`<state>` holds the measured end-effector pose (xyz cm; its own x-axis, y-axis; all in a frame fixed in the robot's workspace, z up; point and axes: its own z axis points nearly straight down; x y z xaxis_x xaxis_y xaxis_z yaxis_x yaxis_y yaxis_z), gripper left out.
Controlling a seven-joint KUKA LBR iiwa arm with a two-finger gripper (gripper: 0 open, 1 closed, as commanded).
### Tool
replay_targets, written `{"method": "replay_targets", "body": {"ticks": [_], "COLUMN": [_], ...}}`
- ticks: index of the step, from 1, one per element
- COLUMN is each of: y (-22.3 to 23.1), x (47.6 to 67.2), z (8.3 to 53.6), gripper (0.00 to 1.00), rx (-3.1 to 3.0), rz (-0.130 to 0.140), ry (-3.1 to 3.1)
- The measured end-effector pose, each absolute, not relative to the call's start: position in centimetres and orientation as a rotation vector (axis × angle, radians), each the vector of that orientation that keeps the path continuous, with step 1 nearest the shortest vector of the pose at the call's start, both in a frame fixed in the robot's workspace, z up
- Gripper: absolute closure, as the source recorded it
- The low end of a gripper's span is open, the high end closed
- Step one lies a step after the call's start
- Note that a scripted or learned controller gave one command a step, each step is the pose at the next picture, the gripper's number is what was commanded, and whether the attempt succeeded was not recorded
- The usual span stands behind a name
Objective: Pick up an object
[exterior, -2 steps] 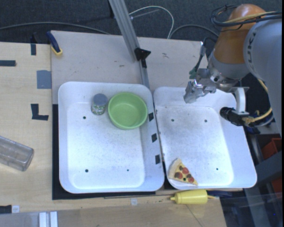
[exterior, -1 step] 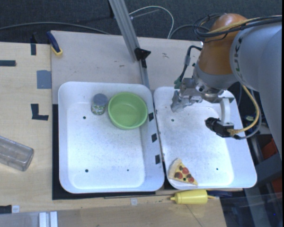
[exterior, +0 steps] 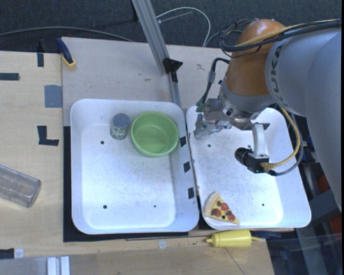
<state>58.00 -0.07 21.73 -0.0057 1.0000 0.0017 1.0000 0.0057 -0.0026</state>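
Gripper (exterior: 206, 126) sits low over the back left corner of the right bin (exterior: 286, 211), close to the wall shared with the left bin (exterior: 86, 211); nothing visible between its fingers, and whether they are spread or closed I cannot tell from this angle.

Inventory, large to small: table (exterior: 23, 113); left bin holding green bowl (exterior: 155, 134) and, touching its left side, a small grey-capped jar (exterior: 120, 126); right bin holding a toy pizza slice (exterior: 220, 208) at its front left corner. Yellow bottle (exterior: 232, 238) lies on the table just in front of the right bin. Clear plastic container (exterior: 11, 183) lies well left of both bins.

Judgement: likeliest target is the pizza slice, in the same bin and well apart from the gripper. Its long axis runs diagonally, narrow tip toward back left, wide crust edge toward front right. It lies flat, so close across the short width, near the middle; descend fully to the bin floor. Proximity to the bin wall risks finger contact.
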Motion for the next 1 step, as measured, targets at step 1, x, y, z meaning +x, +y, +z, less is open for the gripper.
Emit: {"method": "replay_targets", "body": {"ticks": [1], "y": [4.41], "x": [55.86], "z": [21.07], "gripper": [1.0], "rx": [-2.213], "rz": [0.004], "ry": [-2.225]}}
